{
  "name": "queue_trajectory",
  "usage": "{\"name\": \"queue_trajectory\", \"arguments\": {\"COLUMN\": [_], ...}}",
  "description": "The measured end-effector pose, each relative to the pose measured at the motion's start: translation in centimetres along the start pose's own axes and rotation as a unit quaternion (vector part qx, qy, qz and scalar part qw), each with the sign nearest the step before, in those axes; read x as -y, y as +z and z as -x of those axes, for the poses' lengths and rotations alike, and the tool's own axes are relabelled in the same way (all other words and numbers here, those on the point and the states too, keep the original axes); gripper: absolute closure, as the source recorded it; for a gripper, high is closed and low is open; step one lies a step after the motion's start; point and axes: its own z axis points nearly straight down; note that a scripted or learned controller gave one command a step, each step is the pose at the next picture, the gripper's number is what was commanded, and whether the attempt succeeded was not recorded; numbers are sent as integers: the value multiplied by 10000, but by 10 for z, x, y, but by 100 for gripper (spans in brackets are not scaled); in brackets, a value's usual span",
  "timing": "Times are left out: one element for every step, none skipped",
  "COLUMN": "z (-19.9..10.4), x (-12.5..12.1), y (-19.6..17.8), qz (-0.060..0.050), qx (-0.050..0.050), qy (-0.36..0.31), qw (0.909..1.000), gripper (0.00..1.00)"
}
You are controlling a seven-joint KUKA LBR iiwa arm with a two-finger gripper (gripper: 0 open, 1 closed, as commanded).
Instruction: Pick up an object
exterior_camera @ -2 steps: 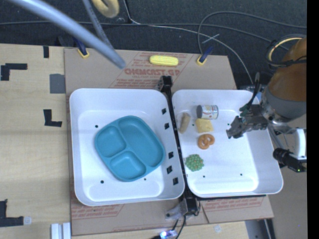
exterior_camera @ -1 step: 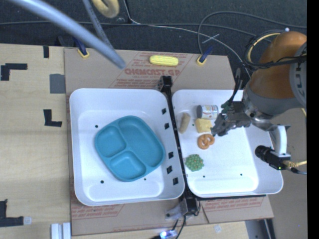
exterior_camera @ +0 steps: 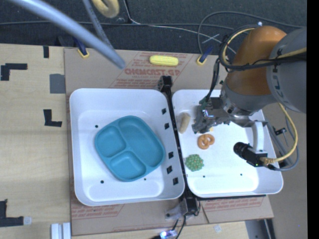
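Camera view: arm [exterior_camera: 264, 68] bends over the right bin [exterior_camera: 249, 180], gripper [exterior_camera: 203, 125] lowered just above the orange pretzel [exterior_camera: 205, 142]; finger spread cannot be told. Nearby lie a beige piece [exterior_camera: 184, 122] and green ball [exterior_camera: 194, 162].

Both bins [exterior_camera: 79, 103] look like smooth white plastic with a soft sheen. The blue tray [exterior_camera: 129, 147] is smooth, matt plastic. Under them lies a matt brown cardboard sheet [exterior_camera: 144, 71] on a pale wood-grain counter [exterior_camera: 25, 133]. The arm [exterior_camera: 259, 59] has a glossy orange band and smooth grey shell. The green ball [exterior_camera: 194, 162] looks bumpy.
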Motion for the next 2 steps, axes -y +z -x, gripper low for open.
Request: {"name": "queue_trajectory", "arguments": {"z": [-45, -98], "x": [0, -8], "y": [6, 27], "qz": [-3, -14], "qx": [3, 5], "qy": [7, 4], "qw": [10000, 10000], "gripper": [100, 100]}}
